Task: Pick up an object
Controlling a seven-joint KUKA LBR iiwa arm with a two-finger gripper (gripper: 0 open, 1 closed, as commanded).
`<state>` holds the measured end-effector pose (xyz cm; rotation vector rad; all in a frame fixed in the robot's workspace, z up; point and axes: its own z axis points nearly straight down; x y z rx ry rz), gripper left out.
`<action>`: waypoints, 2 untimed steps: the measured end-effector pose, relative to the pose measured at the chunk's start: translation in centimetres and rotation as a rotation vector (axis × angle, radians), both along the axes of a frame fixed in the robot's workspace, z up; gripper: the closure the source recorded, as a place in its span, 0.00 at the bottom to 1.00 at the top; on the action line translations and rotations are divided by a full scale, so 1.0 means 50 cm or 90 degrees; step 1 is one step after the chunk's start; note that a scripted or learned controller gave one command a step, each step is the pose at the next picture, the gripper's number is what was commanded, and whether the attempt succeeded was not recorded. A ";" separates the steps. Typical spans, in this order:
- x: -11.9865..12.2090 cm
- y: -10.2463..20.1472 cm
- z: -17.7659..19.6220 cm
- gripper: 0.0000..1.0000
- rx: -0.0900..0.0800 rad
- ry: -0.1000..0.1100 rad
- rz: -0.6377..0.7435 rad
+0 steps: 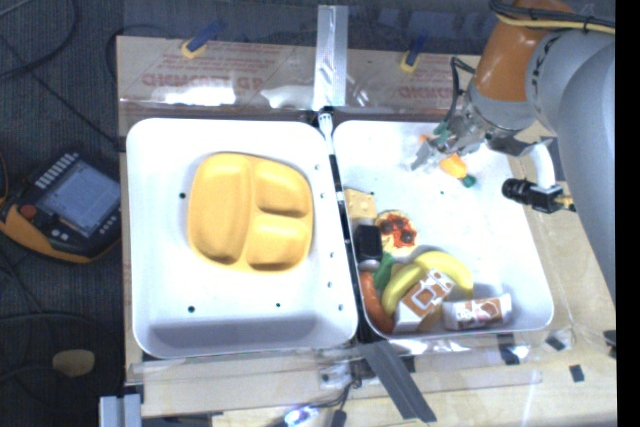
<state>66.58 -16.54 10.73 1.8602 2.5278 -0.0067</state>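
The bench [150,55], a brown board under clear film with red printing seen upside down and too blurred to read, bears two shallow white bins side by side. The left bin [160,315] holds one thing, a yellow compartment tray [250,210] lying flat near its middle, with one long section and two smaller ones. The right bin [500,245] has its load crowded into the near left corner: a yellow banana [425,273] lies across a small box with a brown-and-white pattern [428,300], a white and brown packet [478,312] lies just beside them toward the right with printing too small to make out, and a round item with a red and dark face [397,230] sits just above the banana beside a small black block [367,242]. The grey arm with its orange band [512,60] reaches in from the right over the far part of this bin. Its gripper [437,151] hangs low over the white floor, well apart from the pile; whether its fingers are spread or closed I cannot tell at this angle. A small orange and yellow piece [456,166] lies just beside the tip, possibly touching it, but it does not show between the fingers.
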 end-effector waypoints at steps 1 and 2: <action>-0.089 0.063 0.032 1.00 0.002 0.001 -0.003; -0.090 0.063 0.032 0.00 0.002 0.001 -0.003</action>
